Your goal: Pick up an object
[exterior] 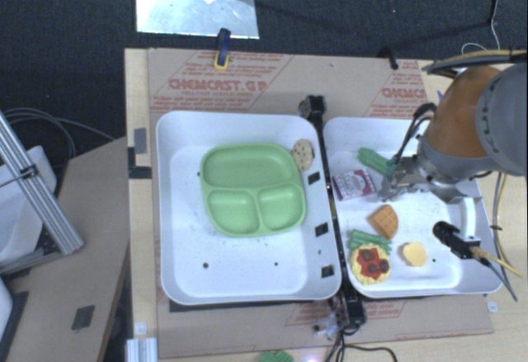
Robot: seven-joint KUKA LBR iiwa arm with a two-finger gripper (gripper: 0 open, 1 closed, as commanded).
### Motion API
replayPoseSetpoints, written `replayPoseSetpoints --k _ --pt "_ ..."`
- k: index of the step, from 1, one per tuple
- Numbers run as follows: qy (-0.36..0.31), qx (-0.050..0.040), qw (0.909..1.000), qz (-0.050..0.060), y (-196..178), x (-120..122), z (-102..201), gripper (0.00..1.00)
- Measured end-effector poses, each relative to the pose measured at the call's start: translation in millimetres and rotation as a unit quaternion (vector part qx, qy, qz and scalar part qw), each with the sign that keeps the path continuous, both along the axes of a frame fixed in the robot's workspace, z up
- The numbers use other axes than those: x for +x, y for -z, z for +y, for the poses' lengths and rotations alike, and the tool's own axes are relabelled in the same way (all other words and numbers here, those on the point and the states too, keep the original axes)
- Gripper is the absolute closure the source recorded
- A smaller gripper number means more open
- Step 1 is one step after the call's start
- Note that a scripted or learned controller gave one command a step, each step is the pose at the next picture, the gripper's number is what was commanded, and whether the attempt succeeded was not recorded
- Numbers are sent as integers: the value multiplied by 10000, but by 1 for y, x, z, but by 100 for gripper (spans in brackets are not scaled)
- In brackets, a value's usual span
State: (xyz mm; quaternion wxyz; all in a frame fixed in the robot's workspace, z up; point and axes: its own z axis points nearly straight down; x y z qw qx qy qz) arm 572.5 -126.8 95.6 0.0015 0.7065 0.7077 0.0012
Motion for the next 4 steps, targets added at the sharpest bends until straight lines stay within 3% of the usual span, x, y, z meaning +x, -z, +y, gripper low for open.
replayPoseSetpoints --k 1,2,3,4 --pt "0 1 10000 1 0 0 0 0" --pt "6 6 10000 25 12 -47 8 0" --pt "4 2 10000 4 1 -45 8 100" --pt "-25 3 10000 -6 -92 -34 90 100"
